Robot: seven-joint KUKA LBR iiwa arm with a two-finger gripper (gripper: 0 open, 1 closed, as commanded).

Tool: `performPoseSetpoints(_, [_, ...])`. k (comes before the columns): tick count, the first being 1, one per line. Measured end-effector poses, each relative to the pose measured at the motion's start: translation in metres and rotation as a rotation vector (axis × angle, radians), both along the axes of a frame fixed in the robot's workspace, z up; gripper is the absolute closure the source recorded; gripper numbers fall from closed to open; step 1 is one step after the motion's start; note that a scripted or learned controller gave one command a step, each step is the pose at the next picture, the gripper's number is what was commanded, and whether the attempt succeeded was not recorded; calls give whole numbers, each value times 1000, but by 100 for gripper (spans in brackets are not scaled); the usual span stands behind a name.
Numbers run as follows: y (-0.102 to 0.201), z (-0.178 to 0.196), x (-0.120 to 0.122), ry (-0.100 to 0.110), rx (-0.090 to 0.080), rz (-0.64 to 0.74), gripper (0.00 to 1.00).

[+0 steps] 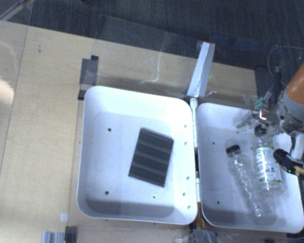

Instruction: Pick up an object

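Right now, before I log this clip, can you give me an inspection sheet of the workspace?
Surface: pale wooden bench bearing two shallow white bins side by side.
Job's things: dark grey ribbed rectangular slab lying flat in the left bin; clear plastic bottle with a black cap and a clear bottle with a white label lying in the right bin.
Clutter: nothing seen.
Grippers: pincer over the right bin's far edge; finger state unclear.
Cables: thin wires by the arm.
Surroundings: dark floor.
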State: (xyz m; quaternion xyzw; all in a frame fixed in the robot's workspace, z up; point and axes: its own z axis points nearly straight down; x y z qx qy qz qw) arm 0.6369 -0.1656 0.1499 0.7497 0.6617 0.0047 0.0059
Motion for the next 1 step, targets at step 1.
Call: performPoseSetpoints(1, [-3, -62, -20, 5, 3, 337, 0])
